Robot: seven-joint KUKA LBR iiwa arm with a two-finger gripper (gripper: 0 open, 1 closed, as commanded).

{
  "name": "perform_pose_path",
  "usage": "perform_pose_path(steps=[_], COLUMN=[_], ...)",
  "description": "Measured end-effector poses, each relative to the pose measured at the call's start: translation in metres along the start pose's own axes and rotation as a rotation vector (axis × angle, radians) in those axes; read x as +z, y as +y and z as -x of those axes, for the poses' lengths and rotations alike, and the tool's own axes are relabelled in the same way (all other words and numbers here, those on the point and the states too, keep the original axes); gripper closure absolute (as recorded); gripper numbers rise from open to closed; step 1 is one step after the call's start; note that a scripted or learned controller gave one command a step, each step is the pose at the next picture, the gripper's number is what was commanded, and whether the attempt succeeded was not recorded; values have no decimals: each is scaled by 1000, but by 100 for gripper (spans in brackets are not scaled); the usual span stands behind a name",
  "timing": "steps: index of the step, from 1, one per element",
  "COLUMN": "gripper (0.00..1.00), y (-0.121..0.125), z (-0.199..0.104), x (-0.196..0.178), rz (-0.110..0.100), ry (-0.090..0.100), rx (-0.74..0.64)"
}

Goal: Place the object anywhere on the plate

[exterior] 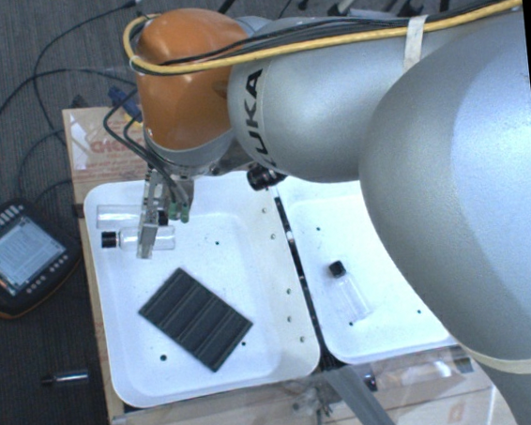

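Clear plastic with a black cap, one small bottle (124, 233) lies in the left bin (132, 381) near its far-left corner, just beside the gripper (152, 230); whether that tool grips it, I cannot tell. A second such bottle (348, 291) lies in the right bin (392, 340). One dark ribbed plate (195, 318) rests in the left bin. Grey carpet surrounds the bench.

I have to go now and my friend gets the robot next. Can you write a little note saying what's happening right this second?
Gripper: low over the left bin's far corner, right at a clear vial with a black cap; grip unclear.
Plate: the dark ribbed plate lies in the left bin with nothing on it.
Another clear vial lies in the right bin.
Done: nothing placed yet.
Left: get a vial onto the plate.
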State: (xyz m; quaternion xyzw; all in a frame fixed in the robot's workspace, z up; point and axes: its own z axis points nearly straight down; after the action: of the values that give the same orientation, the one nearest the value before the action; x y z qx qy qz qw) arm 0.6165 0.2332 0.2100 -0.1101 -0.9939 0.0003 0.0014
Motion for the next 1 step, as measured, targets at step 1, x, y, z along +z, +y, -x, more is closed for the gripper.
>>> perform_pose_path(steps=[1], gripper=[100], y=[0], z=[1], x=[-7], rz=[2], ry=[3], rx=[3])
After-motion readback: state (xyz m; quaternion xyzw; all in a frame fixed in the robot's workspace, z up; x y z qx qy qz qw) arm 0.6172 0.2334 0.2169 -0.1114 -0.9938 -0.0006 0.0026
